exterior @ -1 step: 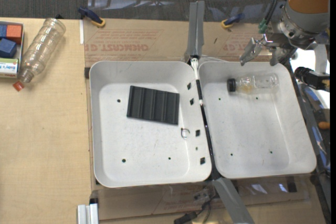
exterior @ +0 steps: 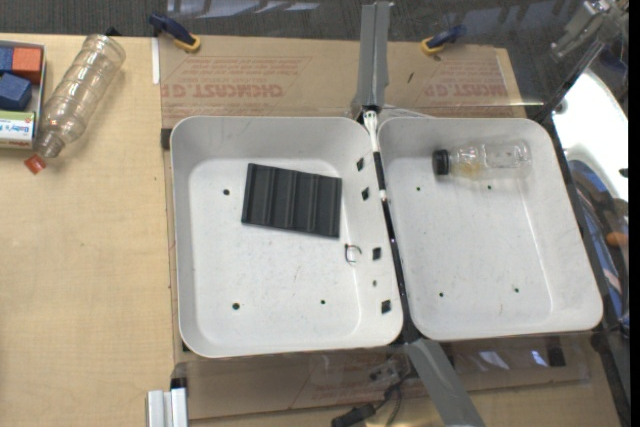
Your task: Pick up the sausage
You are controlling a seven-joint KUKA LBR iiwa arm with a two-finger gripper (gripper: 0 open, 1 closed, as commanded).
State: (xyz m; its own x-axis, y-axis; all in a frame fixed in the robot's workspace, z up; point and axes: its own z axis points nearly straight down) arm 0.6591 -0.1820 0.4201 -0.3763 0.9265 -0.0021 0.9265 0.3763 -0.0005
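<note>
The left bin (exterior: 200, 315) holds a dark grey ribbed rectangular block (exterior: 292, 200), lying flat in its upper middle. A small clear plastic bottle with a black cap (exterior: 482, 161) lies on its side near the far wall of the right bin (exterior: 560, 305). My gripper (exterior: 597, 15) sits at the view's top right corner, beyond the right bin's far right corner and well above and away from both objects. Part of the arm's pale body (exterior: 600, 115) shows along the right edge.
A large clear plastic bottle with a red cap (exterior: 78, 93) lies on the wooden bench left of the bins, beside a box with blue and red blocks (exterior: 20, 90). A metal divider post (exterior: 372, 55) stands between the bins at the back. Clamps hold the cardboard sheet (exterior: 240, 75).
</note>
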